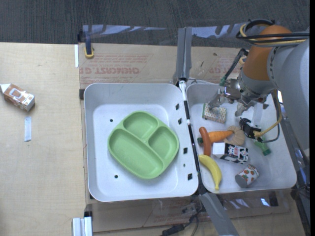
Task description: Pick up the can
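Hovering over the right bin point(283, 178), the gripper point(229, 104) hung released, fingers spread, gripping nothing. The can point(247, 176) lay well below it, beyond the carrot point(220, 135) and milk carton point(236, 153).

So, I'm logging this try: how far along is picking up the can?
Nothing looks done: the can lies on its side at the right bin's near corner, beside the banana. The gripper hangs over the far end, by a speckled block. Reaching, gripping and lifting remain.
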Controlling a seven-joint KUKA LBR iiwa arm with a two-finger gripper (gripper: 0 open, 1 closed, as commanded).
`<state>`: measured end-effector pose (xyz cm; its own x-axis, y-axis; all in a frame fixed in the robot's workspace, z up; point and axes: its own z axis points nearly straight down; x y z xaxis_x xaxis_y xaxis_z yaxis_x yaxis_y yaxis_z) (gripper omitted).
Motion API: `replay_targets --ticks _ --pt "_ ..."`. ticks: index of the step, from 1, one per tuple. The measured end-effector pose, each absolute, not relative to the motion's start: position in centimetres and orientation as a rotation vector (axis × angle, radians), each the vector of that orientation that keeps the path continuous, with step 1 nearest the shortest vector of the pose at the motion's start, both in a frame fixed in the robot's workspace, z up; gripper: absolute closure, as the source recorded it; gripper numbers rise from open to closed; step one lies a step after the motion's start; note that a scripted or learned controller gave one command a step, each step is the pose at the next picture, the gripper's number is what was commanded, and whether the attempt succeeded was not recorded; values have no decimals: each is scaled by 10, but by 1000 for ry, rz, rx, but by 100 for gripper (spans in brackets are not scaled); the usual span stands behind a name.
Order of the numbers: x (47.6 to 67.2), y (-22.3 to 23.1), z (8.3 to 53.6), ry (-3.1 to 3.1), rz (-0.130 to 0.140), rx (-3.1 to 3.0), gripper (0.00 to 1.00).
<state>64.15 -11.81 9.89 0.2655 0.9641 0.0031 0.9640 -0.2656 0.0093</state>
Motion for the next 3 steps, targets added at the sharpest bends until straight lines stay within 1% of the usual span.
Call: replay_targets --ticks 1,2,3 --pt "643 -118 110 1901 17 2488 100" --pt "643 -118 110 1901 17 2488 0" --pt "640 -113 99 1893 12 2495 0"
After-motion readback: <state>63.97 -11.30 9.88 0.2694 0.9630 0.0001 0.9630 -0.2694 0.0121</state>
